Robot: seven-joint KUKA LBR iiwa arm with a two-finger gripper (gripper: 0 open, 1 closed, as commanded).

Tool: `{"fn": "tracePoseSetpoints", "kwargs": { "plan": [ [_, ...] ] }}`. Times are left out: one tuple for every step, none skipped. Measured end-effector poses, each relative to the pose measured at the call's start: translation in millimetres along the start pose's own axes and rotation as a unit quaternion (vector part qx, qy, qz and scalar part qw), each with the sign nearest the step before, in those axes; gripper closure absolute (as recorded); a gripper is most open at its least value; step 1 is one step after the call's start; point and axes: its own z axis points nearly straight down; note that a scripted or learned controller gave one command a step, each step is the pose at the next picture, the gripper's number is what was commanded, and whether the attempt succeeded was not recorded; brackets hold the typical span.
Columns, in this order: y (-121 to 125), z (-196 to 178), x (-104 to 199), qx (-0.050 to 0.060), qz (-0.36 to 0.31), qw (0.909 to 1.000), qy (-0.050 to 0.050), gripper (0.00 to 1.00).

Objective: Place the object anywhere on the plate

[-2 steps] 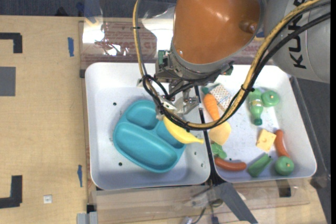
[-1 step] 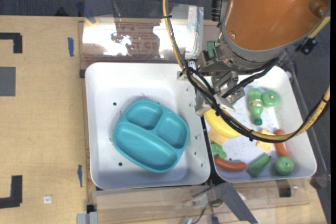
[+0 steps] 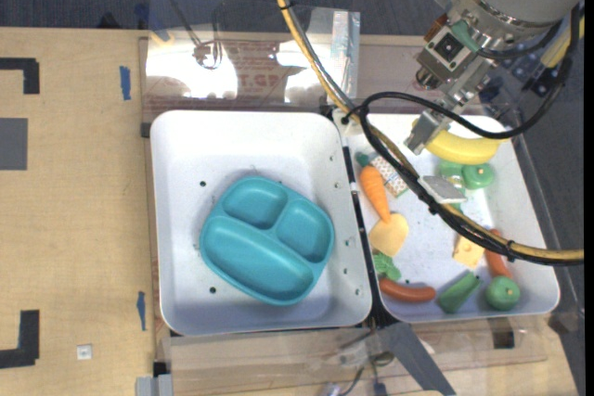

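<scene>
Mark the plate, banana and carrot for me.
plate [image 3: 243, 248]: camera view, floor of its long front compartment.
banana [image 3: 461, 146]: camera view, middle of the yellow body.
carrot [image 3: 375, 192]: camera view, middle of the orange body.

Two white bins sit side by side. The left bin holds one teal plate with three compartments. To the right of that plate, the right bin holds one banana, one carrot, one red sausage, two yellow wedge-shaped pieces, and several green pieces, too jumbled to count surely.
</scene>
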Motion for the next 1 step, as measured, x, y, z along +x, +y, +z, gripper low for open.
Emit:
{"fn": "tracePoseSetpoints", "kwargs": {
  "plan": [
    [-32.1,88.3,-85.7,-0.004,-0.143,0.9896,-0.003,1.00]
  ]
}}
